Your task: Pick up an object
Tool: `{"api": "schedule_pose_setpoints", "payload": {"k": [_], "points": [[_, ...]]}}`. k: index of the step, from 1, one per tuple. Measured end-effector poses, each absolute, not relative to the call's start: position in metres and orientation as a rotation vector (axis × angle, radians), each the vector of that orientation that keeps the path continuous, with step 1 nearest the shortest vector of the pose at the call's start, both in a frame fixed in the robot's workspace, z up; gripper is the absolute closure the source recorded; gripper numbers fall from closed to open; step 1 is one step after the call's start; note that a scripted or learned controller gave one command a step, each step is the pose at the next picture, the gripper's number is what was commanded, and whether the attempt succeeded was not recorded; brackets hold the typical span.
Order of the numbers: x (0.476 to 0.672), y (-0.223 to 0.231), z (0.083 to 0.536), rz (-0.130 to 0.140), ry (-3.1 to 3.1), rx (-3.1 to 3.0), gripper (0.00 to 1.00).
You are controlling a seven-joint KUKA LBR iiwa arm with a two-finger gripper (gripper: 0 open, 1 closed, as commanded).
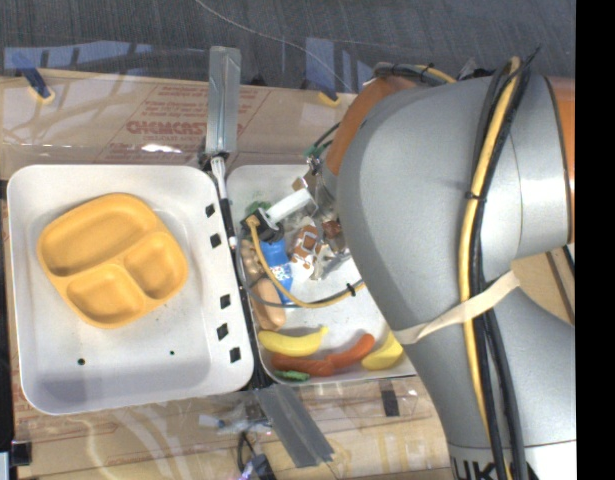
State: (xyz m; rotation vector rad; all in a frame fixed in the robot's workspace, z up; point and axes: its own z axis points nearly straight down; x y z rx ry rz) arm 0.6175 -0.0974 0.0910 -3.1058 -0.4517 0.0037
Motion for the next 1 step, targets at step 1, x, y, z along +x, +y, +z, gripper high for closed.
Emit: {"api": "schedule_pose_setpoints", "payload": {"k": [1], "points": [[0.5901, -0.092, 0.0903, 0.011, -0.447, -3.105, 0.0]]}}
